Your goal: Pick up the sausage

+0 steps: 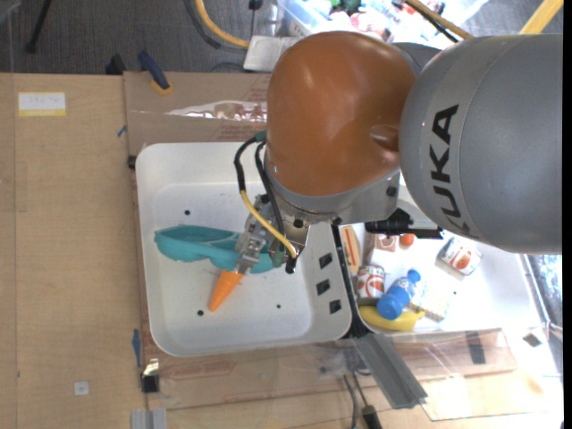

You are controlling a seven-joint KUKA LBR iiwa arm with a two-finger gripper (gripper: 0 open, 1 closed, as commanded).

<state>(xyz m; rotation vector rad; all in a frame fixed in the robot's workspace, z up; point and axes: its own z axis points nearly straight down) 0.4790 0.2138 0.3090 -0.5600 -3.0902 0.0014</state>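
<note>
A thin reddish-brown long item, which looks like the sausage, lies along the left wall of the right bin, partly hidden under the arm. My gripper hangs low in the left bin, well left of the sausage. Its tip is over the spot where a teal toy meets an orange carrot. The big orange wrist band covers the back of both bins.
The right bin also holds a red and white can, a blue bottle, a banana and another can. Cardboard surrounds the bins. A black divider with clips separates them.
</note>
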